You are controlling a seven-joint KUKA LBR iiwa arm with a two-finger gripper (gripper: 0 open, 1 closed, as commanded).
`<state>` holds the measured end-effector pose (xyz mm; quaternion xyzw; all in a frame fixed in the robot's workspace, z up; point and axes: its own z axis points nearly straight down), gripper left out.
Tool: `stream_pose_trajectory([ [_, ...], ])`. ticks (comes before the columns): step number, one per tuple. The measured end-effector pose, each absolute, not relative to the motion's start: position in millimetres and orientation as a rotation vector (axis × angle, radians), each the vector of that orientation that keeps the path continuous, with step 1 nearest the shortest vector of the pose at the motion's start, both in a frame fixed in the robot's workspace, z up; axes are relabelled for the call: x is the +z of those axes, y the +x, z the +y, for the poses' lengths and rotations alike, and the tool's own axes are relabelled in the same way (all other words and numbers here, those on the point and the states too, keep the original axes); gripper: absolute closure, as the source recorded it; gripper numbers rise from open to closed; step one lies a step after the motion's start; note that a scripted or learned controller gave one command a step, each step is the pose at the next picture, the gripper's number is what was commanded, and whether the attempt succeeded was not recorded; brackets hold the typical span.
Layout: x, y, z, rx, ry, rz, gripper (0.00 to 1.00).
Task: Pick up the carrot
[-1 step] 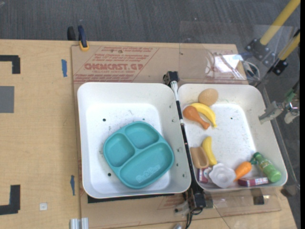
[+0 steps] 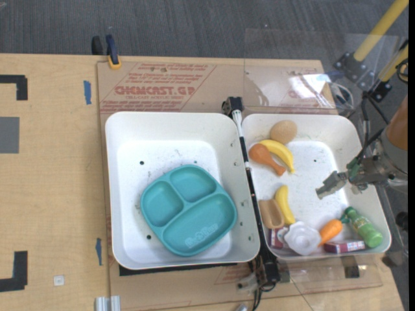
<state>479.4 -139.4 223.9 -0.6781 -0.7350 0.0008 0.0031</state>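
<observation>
Jaws of the gripper (image 2: pixel 327 188) stand spread over the right bin (image 2: pixel 322 149), holding nothing. One carrot (image 2: pixel 331 229) lies at five o'clock there, beside two bananas (image 2: pixel 280 153); one teal plate (image 2: pixel 188 209) occupies the left bin (image 2: pixel 130 141).

A teal divided plate (image 2: pixel 188 208) lies in the left bin (image 2: pixel 123 173) — two bananas (image 2: pixel 280 153) in the right.

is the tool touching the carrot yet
Apart. The camera view shows the tool hovering over bare bin floor, with a clear white gap between it and the carrot lower down.
</observation>
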Motion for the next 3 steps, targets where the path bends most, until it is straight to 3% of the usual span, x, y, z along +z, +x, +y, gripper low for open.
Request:
stream_pose_trajectory([
  [1, 110, 494.6, -104, -0.004, -2.311, -2.133, 0.00],
  [2, 161, 480.7, -151, -0.001, -1.913, -2.503, 0.00],
  [3, 95, 481.5, -191, -0.003, -1.300, -2.865, 0.00],
])
